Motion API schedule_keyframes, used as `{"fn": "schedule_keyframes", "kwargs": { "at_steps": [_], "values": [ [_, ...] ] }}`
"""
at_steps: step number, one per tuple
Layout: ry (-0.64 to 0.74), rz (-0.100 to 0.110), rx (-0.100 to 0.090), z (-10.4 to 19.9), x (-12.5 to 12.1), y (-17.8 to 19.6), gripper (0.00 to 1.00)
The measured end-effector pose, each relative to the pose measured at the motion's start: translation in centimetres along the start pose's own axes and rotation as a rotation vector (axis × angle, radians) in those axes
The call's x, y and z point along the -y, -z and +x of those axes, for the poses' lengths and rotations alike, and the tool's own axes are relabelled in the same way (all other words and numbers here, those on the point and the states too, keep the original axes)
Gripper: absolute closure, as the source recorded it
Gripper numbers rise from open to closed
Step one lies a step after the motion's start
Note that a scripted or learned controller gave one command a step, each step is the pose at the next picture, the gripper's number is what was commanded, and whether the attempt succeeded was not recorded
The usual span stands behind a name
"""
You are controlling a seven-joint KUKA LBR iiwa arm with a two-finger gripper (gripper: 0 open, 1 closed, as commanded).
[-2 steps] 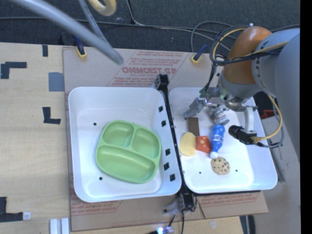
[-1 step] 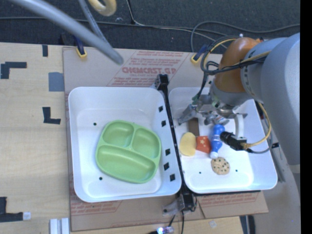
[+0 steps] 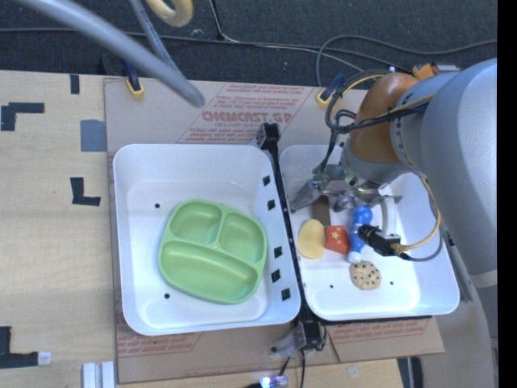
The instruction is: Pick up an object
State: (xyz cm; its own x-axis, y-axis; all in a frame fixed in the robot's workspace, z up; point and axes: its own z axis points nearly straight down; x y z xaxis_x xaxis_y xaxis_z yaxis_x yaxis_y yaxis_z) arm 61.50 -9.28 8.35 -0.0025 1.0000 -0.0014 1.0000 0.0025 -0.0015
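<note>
A grey KUKA arm with an orange wrist band reaches from the right into the right-hand white bin (image 3: 436, 297), its gripper (image 3: 327, 204) lowered over the bin's upper left part, close to the divider between the two bins. Whether the gripper is spread or closed cannot be told, as the wrist and cabling mask it.

Just below it lie the candidates for picking: a pale yellow, rounded toy food piece (image 3: 310, 238) touching a small orange-red block (image 3: 336, 238), a blue-and-white piece (image 3: 360, 217) partly under the wrist, and a chocolate-chip cookie (image 3: 365, 276) lying apart nearer the bin's front. All look like light, rigid plastic play food, smooth and likely to slip from a glancing pinch.

The block offers flat opposing sides and seems the surest hold; the yellow piece would want a grip across its narrow middle. The flat cookie looks hardest to get under.

In the left bin (image 3: 129, 176) rests a green divided plate (image 3: 213, 250).
</note>
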Motion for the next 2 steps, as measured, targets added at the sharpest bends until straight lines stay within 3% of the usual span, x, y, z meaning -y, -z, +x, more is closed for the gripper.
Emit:
{"fn": "schedule_keyframes", "kwargs": {
  "at_steps": [1, 2],
  "values": [
    [0.000, -0.001, 0.001, 0.0, 0.0, 1.2, 1.00],
    [-0.001, -0.004, -0.001, -0.8, 0.1, 5.8, 1.00]
  ]
}}
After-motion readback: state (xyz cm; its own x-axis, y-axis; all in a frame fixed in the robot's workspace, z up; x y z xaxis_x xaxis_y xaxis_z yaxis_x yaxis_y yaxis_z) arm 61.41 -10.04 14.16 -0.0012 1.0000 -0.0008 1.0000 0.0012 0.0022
